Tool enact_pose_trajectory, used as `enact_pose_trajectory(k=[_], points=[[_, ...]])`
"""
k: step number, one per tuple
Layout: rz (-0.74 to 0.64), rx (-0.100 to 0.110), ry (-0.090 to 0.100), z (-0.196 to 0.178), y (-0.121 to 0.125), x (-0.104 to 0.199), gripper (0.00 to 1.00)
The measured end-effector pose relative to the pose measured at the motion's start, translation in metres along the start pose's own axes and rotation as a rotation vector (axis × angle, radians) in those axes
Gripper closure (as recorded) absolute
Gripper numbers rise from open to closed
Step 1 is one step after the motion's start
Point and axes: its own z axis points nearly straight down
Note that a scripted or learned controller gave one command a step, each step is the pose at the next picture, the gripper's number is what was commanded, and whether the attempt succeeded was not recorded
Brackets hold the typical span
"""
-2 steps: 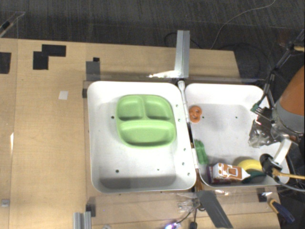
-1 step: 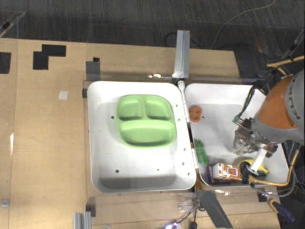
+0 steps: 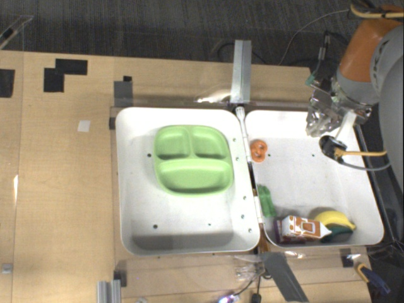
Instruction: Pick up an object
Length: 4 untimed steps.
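My gripper hangs over the far right part of the right bin, apart from every object. An orange round piece lies against that bin's left wall. A green item lies lower along the same wall. At the bin's near edge a brown and white carton rests next to a yellow banana, with a dark object under the banana.
A green divided plate sits in the left bin. A metal post stands behind the wall between the bins. A cable loops from the wrist over the right bin.
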Motion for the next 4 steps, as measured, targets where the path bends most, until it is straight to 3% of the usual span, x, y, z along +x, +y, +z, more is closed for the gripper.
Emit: enact_pose_trajectory(k=[1, 2, 3, 4], points=[[0.033, 0.001, 0.000, 0.114, -0.009, 0.016, 1.00], [-0.144, 0.000, 0.000, 0.042, 0.005, -0.003, 1.00], [-0.090, 0.000, 0.001, 0.115, -0.010, 0.011, 1.00], [-0.198, -0.002, 0.001, 0.012, 0.040, 0.010, 1.00]])
